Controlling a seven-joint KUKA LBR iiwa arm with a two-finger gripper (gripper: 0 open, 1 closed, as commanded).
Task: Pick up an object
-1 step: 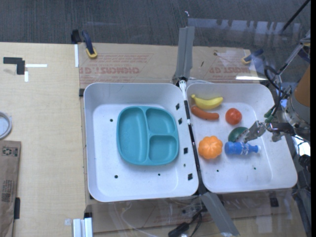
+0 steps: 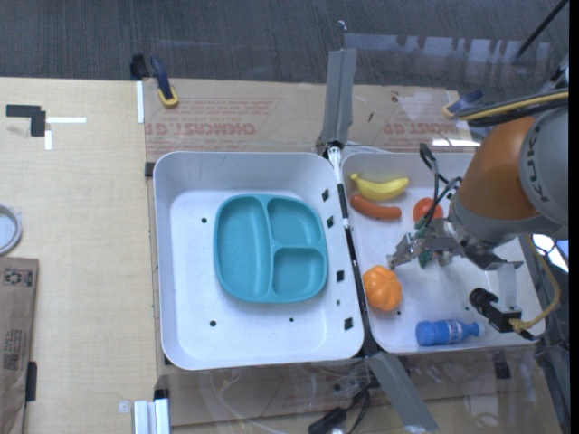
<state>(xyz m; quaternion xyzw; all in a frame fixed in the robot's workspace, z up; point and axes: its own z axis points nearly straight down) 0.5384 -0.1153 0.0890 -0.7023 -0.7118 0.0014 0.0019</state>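
Camera view: nearest, at the lower right of the frame, a blue bottle is seen lying in the right bin, with an orange fruit just above it to the left. Mid-right, the gripper is poised above the fruit, nothing held; its spread cannot be told. The approach is judged underway; a descent onto one object is called for. Farther up, a sausage and banana lie.

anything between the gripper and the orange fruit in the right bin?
No. In the camera view the gripper hangs just up and right of the orange fruit, and the short stretch between them is bare white floor of the right bin.
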